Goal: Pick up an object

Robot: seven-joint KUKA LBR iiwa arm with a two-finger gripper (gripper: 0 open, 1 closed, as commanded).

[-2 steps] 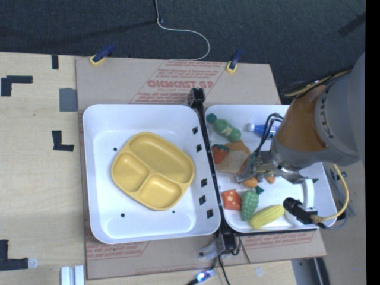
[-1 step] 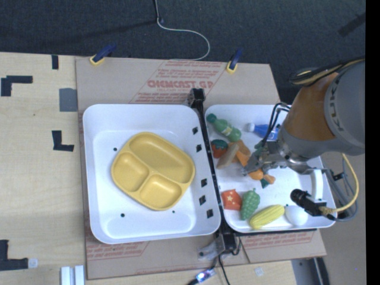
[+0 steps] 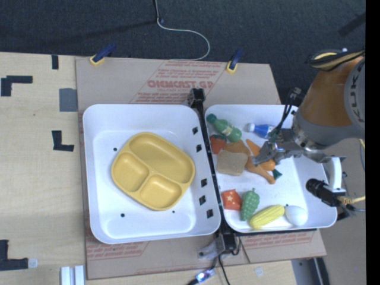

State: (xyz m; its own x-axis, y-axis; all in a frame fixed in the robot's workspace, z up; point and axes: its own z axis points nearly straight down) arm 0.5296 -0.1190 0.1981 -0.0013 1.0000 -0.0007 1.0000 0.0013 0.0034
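The right bin (image 3: pixel 304 186) holds several toy foods. Among them are a green vegetable (image 3: pixel 225 128), a blue and white piece (image 3: pixel 259 127), a brown bread slice (image 3: pixel 233 161) and an orange carrot-like piece (image 3: pixel 265 168). Near the front lie a red piece (image 3: pixel 231 199), a green piece (image 3: pixel 250 203), a yellow corn cob (image 3: pixel 267 216) and a white egg (image 3: pixel 295 215). My gripper (image 3: pixel 271 151) hangs low over the middle of this bin, right above the orange piece and just right of the bread slice. Its body hides part of the orange piece.
The left bin (image 3: pixel 101 136) holds a yellow divided plate (image 3: pixel 153 170). A black divider (image 3: pixel 205 153) runs between the two bins. The arm's orange band (image 3: pixel 332 100) and grey wrist stand over the right bin's right side.
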